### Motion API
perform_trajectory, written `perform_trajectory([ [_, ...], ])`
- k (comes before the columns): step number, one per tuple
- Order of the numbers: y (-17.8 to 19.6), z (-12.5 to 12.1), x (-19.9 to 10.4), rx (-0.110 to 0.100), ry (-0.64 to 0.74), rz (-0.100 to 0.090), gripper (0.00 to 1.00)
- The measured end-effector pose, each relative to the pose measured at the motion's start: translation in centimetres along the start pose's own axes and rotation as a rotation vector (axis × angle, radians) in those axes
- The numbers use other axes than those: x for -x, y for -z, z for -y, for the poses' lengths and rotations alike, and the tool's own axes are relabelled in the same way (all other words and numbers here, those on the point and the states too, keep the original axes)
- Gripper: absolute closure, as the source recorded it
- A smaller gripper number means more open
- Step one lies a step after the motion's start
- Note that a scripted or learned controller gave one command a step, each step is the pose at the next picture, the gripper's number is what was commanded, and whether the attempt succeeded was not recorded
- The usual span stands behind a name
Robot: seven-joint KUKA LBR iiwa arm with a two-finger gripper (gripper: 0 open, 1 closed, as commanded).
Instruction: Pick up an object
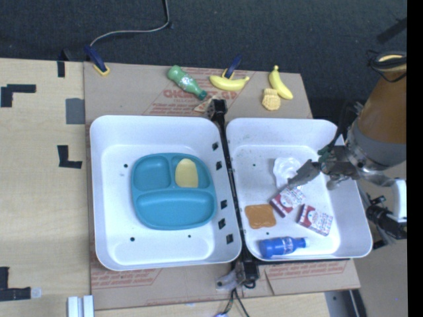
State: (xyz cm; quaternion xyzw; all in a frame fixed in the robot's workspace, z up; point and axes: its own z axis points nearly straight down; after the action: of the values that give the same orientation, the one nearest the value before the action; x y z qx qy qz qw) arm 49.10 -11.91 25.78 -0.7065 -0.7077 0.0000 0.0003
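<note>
My gripper [295, 179] reaches into the right bin [344, 243] from the right, low over its middle. Its tip is at a small red and white packet [284, 203] and just below a crumpled white wrapper [287, 168]. A second red and white packet [316, 220] lies to the right of the first. An orange-brown slice of toast [260, 215] lies left of the packets. A blue bottle [282, 246] lies on its side near the bin's front wall. I see nothing lifted off the bin floor.
The left bin [109, 243] holds a blue divided plate [173, 191] with a yellow piece [187, 173] in one compartment. Behind the bins, on the cardboard, lie a green bottle [186, 82], two bananas [229, 82] [279, 84] and a small yellow item [269, 100].
</note>
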Motion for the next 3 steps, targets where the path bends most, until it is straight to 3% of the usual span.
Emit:
perform_trajectory([
  [1,-12.3,-1.9,-2.3,-0.005,-0.001,-0.001,0.0],
  [2,-13.5,-6.7,3.6,-0.001,-0.002,0.001,0.0],
  [3,-17.1,-7.3,4.3,0.001,-0.001,0.001,0.0],
])
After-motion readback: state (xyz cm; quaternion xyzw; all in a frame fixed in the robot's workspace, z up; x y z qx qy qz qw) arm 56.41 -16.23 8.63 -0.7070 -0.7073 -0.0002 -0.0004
